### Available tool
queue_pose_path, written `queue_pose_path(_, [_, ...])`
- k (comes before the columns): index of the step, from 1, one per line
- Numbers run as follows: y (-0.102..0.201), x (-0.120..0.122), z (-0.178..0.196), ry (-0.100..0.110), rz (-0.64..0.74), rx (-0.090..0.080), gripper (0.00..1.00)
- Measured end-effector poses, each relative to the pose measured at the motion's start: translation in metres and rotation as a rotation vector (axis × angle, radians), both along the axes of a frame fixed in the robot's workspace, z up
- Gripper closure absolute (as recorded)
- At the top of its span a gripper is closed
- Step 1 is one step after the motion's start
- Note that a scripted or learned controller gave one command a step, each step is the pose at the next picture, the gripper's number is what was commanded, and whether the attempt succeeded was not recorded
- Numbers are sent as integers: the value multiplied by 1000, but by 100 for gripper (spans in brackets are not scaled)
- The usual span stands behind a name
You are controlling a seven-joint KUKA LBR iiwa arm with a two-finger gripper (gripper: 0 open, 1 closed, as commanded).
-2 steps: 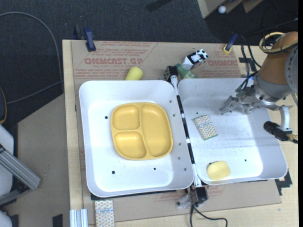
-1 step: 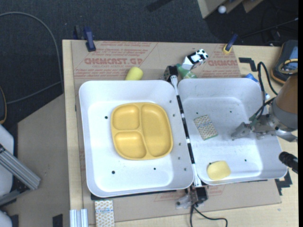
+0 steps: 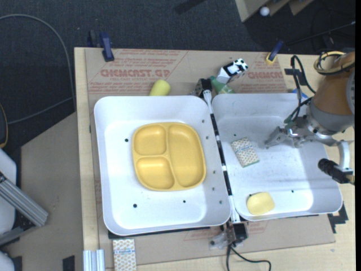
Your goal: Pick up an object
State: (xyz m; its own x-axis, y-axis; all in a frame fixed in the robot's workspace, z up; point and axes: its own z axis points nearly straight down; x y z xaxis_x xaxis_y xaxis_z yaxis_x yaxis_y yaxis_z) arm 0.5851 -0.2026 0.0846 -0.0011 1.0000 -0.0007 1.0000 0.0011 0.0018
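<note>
A pale yellow rounded piece (image 3: 260, 202) is lying nearest the camera, close to the front wall of the right bin (image 3: 316, 199). Further in, a small patterned square packet (image 3: 245, 152) is resting flat on the bin floor, well apart from the yellow piece. Beyond it and to the right, the gripper (image 3: 274, 136) is hanging low over the right bin — nothing is sitting between its fingers, and whether they are spread or closed cannot be told. In the left bin (image 3: 113, 151), a yellow divided plate (image 3: 168, 154) is sitting in the middle. Farthest back — on the bench — a yellow block (image 3: 160, 87) is lying behind the left bin.
</note>
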Motion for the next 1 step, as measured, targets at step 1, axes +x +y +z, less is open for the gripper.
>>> queue_pose_path(1, [82, 34, 0, -1, 1, 1, 0])
